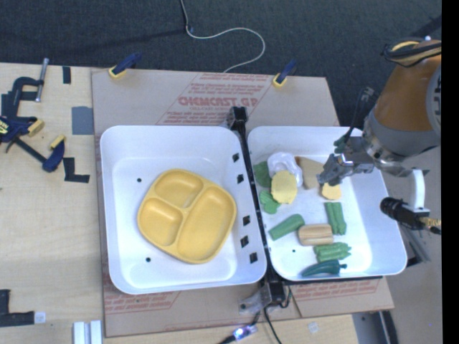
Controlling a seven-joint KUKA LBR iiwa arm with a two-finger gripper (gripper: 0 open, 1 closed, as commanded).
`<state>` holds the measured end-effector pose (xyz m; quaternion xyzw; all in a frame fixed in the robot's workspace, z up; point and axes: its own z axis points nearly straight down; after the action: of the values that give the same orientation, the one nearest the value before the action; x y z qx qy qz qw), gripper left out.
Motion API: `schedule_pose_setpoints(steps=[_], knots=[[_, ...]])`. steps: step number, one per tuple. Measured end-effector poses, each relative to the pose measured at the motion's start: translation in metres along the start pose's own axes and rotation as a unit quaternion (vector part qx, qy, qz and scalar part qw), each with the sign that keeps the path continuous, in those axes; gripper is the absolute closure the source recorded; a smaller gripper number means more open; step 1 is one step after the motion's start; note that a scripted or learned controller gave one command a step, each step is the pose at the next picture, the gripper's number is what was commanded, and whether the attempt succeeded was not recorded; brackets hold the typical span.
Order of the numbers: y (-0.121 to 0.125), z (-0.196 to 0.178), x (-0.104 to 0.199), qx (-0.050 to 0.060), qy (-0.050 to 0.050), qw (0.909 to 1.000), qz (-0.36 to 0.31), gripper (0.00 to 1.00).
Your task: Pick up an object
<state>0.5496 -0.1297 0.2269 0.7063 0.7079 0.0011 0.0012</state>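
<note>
Above, the gripper (336, 170) hangs over the right bin (384, 253), just above a yellow piece (331, 190); finger opening cannot be told.

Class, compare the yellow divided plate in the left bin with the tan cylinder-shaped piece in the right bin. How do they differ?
The yellow divided plate is far larger than the tan cylinder. The plate is bright yellow, the cylinder pale tan. The plate is flat, rounded and split into three compartments; the cylinder is a plain short rod lying on its side. The plate lies alone in its bin, while the cylinder lies among green pieces. Both rest on a white bin floor, apart from the gripper.
</note>
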Motion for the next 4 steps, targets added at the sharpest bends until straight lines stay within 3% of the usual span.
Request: schedule_pose_setpoints(steps=[1,2,3,4], knots=[[-0.018,-0.007,0.050,0.003,0.001,1.0000,-0.002,1.00],[-0.019,-0.002,0.098,0.003,0.001,1.0000,-0.002,1.00],[-0.042,0.004,0.156,0.004,0.000,1.0000,-0.001,1.00],[-0.042,-0.007,0.183,0.003,0.001,1.0000,-0.001,1.00]])
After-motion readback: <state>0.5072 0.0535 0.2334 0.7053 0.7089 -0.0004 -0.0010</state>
